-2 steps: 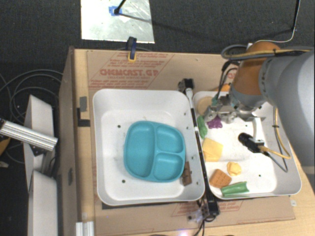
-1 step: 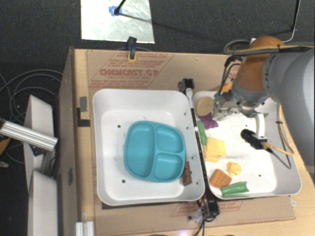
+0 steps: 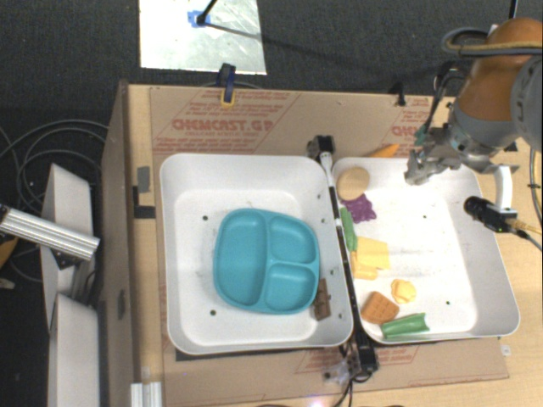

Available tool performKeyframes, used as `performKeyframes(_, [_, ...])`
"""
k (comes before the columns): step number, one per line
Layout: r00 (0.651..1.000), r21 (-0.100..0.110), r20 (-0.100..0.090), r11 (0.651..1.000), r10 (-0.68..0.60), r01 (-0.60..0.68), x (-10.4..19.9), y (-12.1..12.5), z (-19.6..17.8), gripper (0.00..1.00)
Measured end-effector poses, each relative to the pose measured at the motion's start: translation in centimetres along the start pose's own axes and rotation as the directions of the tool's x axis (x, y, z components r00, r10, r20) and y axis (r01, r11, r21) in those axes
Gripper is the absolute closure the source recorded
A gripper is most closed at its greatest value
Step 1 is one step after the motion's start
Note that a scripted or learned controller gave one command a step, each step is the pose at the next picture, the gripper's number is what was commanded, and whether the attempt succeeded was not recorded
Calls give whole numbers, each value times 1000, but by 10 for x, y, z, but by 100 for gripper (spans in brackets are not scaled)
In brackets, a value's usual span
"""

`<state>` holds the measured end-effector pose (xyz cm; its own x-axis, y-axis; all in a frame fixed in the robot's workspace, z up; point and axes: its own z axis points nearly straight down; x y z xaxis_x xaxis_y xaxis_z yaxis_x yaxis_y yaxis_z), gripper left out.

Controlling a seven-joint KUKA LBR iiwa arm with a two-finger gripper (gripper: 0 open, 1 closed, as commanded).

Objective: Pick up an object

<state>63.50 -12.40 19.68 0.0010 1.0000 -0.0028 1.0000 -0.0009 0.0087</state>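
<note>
Gripper (image 3: pixel 422 170) of the grey-and-orange arm hangs over the far edge of the right bin (image 3: pixel 475 312), nothing visible in its grasp; whether it is wide or narrow cannot be told from this slanted view. Candidate objects lie along that bin's left side: a round tan ball (image 3: pixel 354 181), a knobbly purple cluster (image 3: pixel 362 208), flat yellow blocks (image 3: pixel 371 257), a small orange-yellow lump (image 3: pixel 404 291), an orange wedge (image 3: pixel 378 308) and a smooth green pod (image 3: pixel 405 325) at the near edge. A good pick likely means travelling left, centring over one piece that sits apart from the bin wall, and descending straight. On the left bin (image 3: pixel 182 227) rests a glossy teal divided tray (image 3: pixel 265 261), three compartments moulded in rounded plastic.
</note>
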Motion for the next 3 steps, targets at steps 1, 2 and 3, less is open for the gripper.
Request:
performKeyframes(1, [1000, 4, 0, 1000, 1, -1, -46, -24, -49, 100])
performKeyframes(2, [1000, 6, -1, 1000, -3, 3, -44, -23, -46, 0])
performKeyframes(3, [1000, 9, -3, 1000, -5, 5, 17, -45, 2, 0])
